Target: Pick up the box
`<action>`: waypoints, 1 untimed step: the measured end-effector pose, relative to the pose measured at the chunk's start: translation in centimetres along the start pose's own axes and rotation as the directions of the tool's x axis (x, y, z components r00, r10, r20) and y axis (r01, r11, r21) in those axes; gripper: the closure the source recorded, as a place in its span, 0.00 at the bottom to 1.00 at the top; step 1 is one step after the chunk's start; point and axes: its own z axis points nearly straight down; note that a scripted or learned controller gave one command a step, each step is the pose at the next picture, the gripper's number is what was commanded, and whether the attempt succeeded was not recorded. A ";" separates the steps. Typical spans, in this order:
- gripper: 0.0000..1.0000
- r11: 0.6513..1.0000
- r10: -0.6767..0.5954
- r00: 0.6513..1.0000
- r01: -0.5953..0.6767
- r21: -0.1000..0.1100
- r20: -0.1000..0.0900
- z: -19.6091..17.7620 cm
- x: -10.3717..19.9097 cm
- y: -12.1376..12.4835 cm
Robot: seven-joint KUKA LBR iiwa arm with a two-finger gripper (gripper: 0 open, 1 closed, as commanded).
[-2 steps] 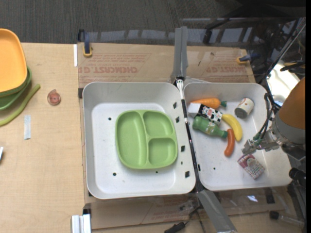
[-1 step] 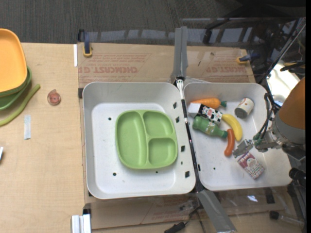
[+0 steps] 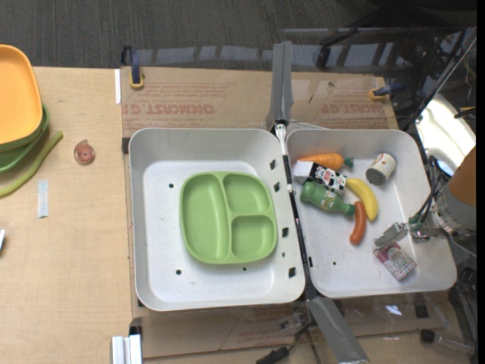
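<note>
Red printing runs across the brown cardboard sheet (image 3: 227, 97) lying under the bins — it reads upside down from this camera and appears to say "CHEMCAST GP", printed again toward the right end. Markings on the small box (image 3: 328, 177) and the packet (image 3: 395, 261) are too small to read.

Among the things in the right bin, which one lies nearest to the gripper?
The small pink packet, flat near the right bin's front right corner, just below the gripper. The banana, sausage, bottle and can lie farther away.

green divided plate (image 3: 228, 218) in left bin (image 3: 144, 203); box (image 3: 323, 176), banana (image 3: 365, 197), carrot (image 3: 321, 161) in right bin (image 3: 424, 275).
</note>
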 end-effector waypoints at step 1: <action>0.00 0.999 0.046 0.999 -0.046 0.007 0.006 0.5 5.2 0.4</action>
